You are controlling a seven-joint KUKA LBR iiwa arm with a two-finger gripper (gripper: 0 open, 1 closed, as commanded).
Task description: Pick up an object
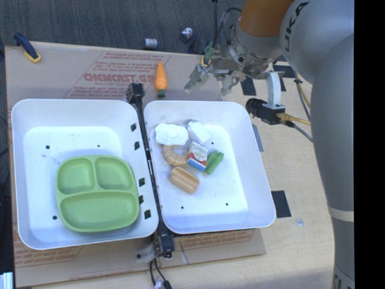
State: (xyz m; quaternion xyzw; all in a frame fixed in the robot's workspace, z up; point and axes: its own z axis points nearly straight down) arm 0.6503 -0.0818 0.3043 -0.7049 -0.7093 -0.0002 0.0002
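Approach step, nothing grasped yet. Gripper (209, 80) hangs above the far rim of the right bin (255, 179), its 2 fingers spread apart with nothing between them. The candidates lie in a tight cluster in that bin's middle-left: a white crumpled piece (171, 135) at the far side, a small white block (198, 131) beside it, a printed carton (197, 156) touching a green item (214, 161), a tan ring-like piece (174, 155), and a brown bun-shaped piece (184, 179) nearest the camera. Left bin (30, 125) carries a green divided tray (96, 192). An orange carrot-like toy (160, 77) rests on the table outside the bins. Judgement: next move calls for travel toward the cluster, then descent on 1 piece; the bun sits at the cluster's edge, likely the cleanest target, since crowded neighbours could foul the fingers.
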